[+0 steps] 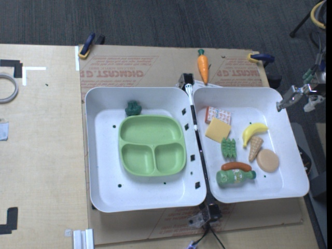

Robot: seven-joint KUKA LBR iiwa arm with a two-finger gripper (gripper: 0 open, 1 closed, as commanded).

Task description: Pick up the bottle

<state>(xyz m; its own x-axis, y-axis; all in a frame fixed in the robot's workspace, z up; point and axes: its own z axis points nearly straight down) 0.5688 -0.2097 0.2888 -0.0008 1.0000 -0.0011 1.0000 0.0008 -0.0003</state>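
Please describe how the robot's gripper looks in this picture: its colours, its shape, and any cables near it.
At the right edge, the gripper is a small part of grey metal with pale, whitish pieces and a touch of green above it. It tapers to a thin point toward the right bin. A yellow cable loops in the top right corner.

floor [129,9]: dark grey carpet | bench [41,165]: pale wood — cardboard sheet [129,69] on top
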